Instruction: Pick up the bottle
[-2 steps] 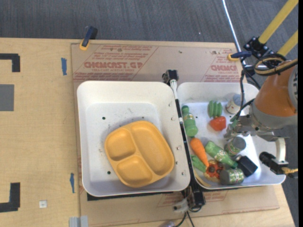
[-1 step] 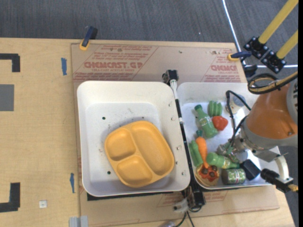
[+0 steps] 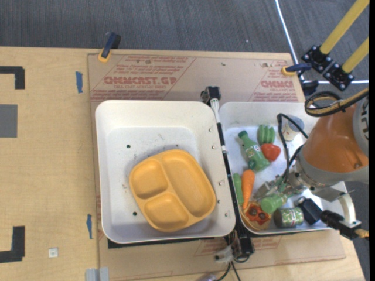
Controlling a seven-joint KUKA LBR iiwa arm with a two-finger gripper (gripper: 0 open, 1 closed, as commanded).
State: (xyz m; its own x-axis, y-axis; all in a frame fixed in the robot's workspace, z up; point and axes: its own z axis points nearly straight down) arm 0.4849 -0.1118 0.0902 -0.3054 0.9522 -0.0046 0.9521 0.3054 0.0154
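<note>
Right now the risk is a wrong-object grab: the right-hand shallow white bin (image 3: 231,113) is crowded, and the gripper (image 3: 280,187) sits low among several green things that could be mistaken for each other. The green plastic bottle with a label and dark cap (image 3: 252,151) lies on its side in the upper middle of that bin, touching the red-orange toy pepper (image 3: 270,151) and just below a small green toy vegetable (image 3: 266,134). The gripper is nearer the front of the bin, beside a different green rounded toy (image 3: 272,204) and close to the orange toy carrot (image 3: 248,184) and a small green-labelled can (image 3: 289,217). Judging from this, a close here would more likely catch that green toy or the carrot than the bottle. Second risk: the bottle is round and lying flat, so off-centre contact could roll it into the pepper or against the bin wall. Cables near the wrist (image 3: 293,124) hang over the bin and may snag. Cannot tell how the jaws stand, the metal linkage blends into the clutter. The bottle is apart from the gripper, up and to the left of it in the camera view, with the carrot roughly between. Left-hand white bin (image 3: 111,157) holds just a yellow three-compartment plastic plate (image 3: 171,190), not relevant
</note>
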